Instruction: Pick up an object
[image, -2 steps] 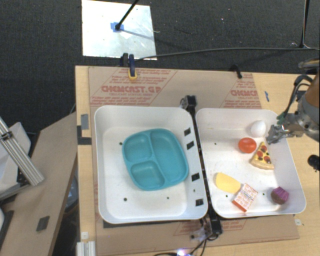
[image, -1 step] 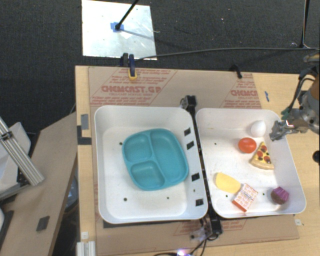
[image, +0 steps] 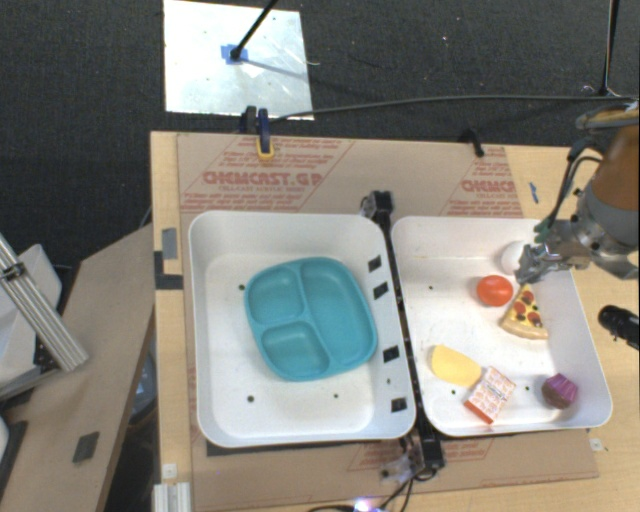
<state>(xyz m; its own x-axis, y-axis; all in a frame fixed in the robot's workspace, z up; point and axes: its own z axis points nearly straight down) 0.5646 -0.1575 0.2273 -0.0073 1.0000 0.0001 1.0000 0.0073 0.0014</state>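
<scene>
The right bin (image: 440, 250) holds a red tomato (image: 494, 290), a pizza slice (image: 526, 313), a yellow wedge (image: 456, 364), a red-and-white packet (image: 490, 394) and a purple piece (image: 559, 390). My gripper (image: 530, 264) hangs over the bin's far right part, just right of the tomato and above the pizza slice's tip. Nothing shows between its fingers, and their spread is too small to make out.
The left bin (image: 215, 300) carries a teal divided tray (image: 310, 317). Black clips line the seam between the bins (image: 388, 300). A blue clamp (image: 263, 130) sits at the bench's back edge. The arm (image: 610, 210) enters from the right.
</scene>
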